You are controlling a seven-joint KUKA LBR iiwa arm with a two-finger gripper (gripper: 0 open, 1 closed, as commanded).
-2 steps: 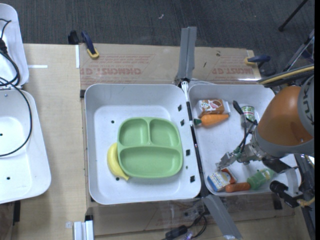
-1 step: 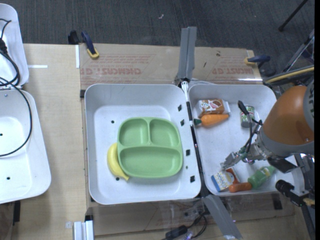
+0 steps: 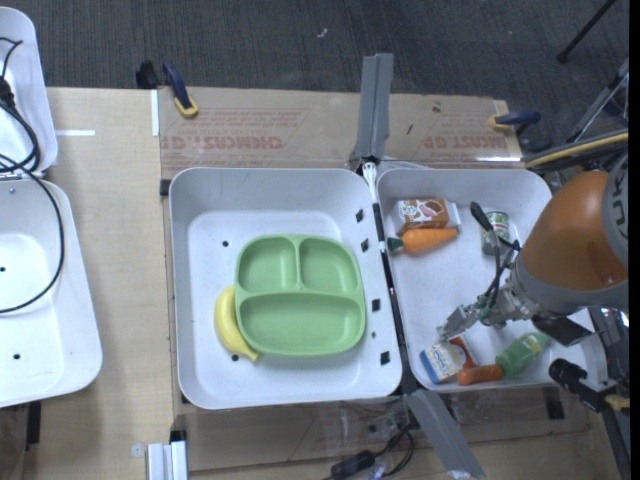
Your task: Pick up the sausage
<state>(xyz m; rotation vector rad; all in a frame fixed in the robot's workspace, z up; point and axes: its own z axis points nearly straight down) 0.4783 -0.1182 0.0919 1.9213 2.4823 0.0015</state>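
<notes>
A dark grey carpeted floor [image 3: 300,18] is running across the top of the view. Below it, a pale wooden surface [image 3: 120,148] is carrying a flattened sheet of brown cardboard [image 3: 280,128] printed with red lettering. Two blue-handled clamps [image 3: 180,90] [image 3: 515,120] are gripping the sheet's far edge. A grey metal post [image 3: 376,108] is standing between the two white bins [image 3: 185,268]. At the left edge, white moulded trays [image 3: 40,298] are lying with black cable [image 3: 30,128] looping over them. Light is falling evenly, casting soft shadows.
</notes>
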